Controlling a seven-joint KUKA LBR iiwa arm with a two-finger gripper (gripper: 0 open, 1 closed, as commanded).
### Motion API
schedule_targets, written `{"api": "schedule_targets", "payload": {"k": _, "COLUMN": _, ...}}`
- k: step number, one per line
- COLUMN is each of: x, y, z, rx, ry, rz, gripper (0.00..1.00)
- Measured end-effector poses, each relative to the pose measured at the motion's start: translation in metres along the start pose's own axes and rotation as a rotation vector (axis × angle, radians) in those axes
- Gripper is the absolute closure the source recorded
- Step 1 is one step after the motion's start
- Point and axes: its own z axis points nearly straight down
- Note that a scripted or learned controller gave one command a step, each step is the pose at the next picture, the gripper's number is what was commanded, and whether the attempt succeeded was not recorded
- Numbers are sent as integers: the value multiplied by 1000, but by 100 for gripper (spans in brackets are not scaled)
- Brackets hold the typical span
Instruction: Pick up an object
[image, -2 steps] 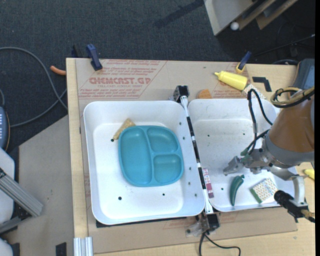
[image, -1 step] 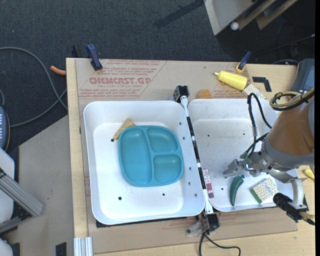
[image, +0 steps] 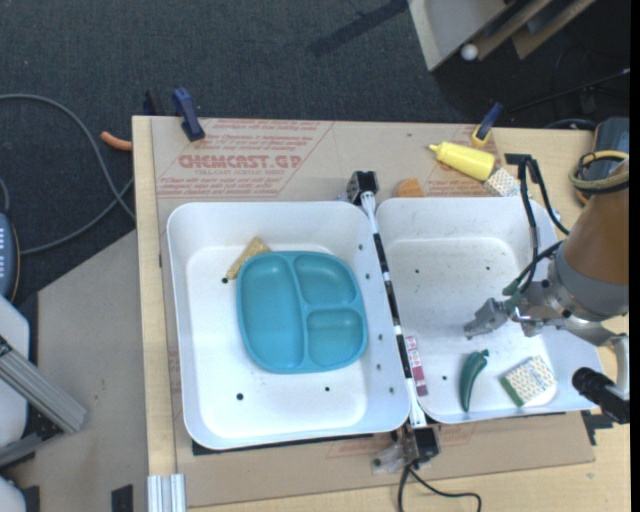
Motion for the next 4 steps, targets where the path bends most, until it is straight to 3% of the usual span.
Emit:
{"api": "schedule_targets", "payload": {"k": 1, "x": 16, "y": -1, "z": 69, "rx": 4, "ry": 2, "rz": 1, "gripper": 0}}
{"api": "schedule_targets", "payload": {"k": 2, "x": -12, "y": -1, "z": 43, "rx": 0, "ry": -1, "rz": 1, "gripper": 0}}
{"api": "schedule_targets", "payload": {"k": 3, "x": 23, "y": -1, "z": 90, "rx": 4, "ry": 2, "rz": -1, "gripper": 0}}
{"api": "schedule_targets", "payload": {"k": 4, "x": -7, "y": 70, "z": -65, "rx": -2, "ry": -1, "rz": 0, "gripper": 0}}
